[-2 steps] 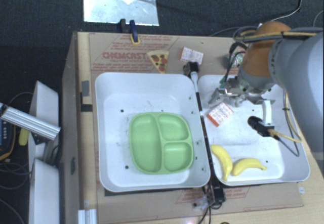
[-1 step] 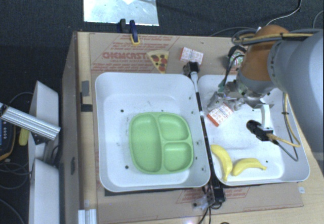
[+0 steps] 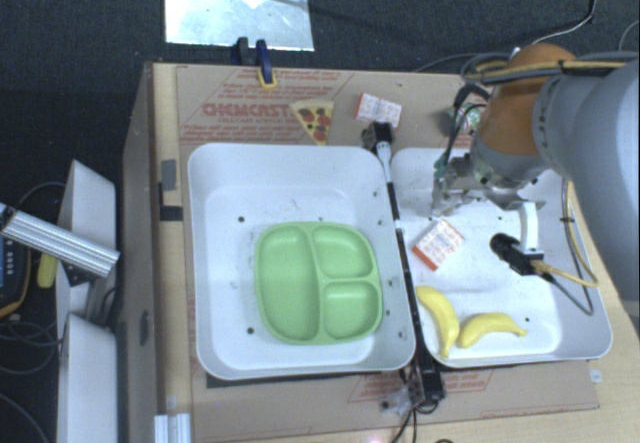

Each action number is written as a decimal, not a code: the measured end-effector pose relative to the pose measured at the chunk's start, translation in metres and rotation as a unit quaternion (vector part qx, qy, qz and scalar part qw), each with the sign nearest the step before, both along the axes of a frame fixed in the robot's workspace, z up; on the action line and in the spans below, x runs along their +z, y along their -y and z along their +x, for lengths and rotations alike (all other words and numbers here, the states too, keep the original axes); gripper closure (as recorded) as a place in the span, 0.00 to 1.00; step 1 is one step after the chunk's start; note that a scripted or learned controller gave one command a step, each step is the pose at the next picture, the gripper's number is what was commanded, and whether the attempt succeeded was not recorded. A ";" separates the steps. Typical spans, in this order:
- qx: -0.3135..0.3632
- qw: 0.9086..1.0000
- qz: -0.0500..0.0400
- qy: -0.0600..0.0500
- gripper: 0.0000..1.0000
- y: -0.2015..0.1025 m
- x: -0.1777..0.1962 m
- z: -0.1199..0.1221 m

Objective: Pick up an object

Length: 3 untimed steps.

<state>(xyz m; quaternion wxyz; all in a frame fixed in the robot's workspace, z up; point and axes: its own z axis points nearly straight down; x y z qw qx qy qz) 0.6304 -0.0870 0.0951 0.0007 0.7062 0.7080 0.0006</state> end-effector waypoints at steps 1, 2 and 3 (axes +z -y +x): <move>-0.001 1.000 -0.002 0.001 1.00 0.070 0.060 -0.009; -0.001 1.000 -0.002 0.003 1.00 0.121 0.173 -0.006; 0.000 1.000 -0.001 0.001 0.00 0.120 0.171 -0.006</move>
